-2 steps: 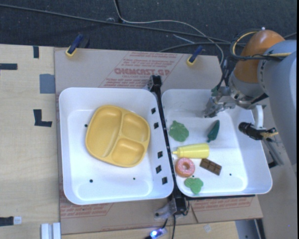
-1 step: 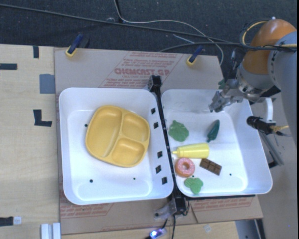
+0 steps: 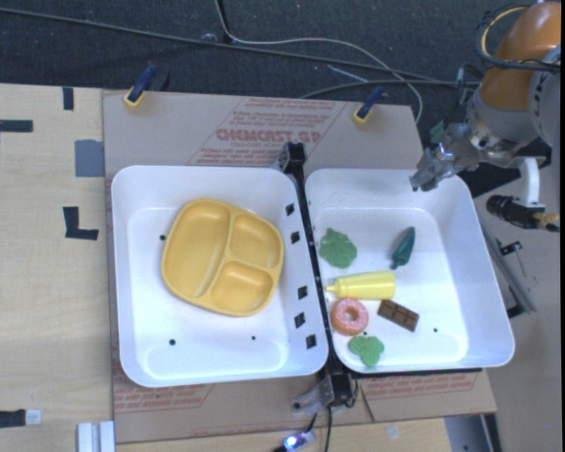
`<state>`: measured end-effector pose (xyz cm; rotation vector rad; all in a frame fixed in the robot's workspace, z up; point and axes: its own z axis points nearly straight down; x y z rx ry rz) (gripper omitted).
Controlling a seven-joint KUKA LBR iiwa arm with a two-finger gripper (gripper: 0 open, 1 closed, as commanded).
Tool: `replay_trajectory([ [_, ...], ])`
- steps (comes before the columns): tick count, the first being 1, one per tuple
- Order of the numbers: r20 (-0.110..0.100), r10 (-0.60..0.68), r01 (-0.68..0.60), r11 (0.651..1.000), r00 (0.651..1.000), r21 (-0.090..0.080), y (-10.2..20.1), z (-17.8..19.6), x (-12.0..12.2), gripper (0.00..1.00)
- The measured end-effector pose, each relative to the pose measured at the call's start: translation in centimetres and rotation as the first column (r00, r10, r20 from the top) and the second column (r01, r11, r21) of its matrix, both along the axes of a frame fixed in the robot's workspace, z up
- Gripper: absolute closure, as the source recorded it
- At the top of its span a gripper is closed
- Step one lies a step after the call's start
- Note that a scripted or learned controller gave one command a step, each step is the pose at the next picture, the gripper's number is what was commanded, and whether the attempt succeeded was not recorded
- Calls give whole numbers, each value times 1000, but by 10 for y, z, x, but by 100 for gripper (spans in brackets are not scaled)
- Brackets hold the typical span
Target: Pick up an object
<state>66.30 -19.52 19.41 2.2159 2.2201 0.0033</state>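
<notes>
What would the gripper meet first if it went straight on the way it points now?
Probably the right bin: the gripper points down-left at its far right corner, near the rim. Depth is unclear, so rim or bare floor.

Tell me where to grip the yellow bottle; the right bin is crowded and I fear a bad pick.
Grip the bottle mid-body from above, fingers closing across its narrow width. It lies flat, long axis left to right. The donut touches its lower left and the chocolate sits close, so stay right of centre.

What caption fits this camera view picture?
Gripper poised over the right bin's far corner, toy foods below, yellow tray in the left bin.
</notes>
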Motion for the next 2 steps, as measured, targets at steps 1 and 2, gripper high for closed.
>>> replay_trajectory([
  [1, -1, 0, 0, 1000, 1000, 1, 8, 59, -3, 100],
  [2, -7, 3, -3, 1000, 1000, 3, 57, 46, -8, 100],
])
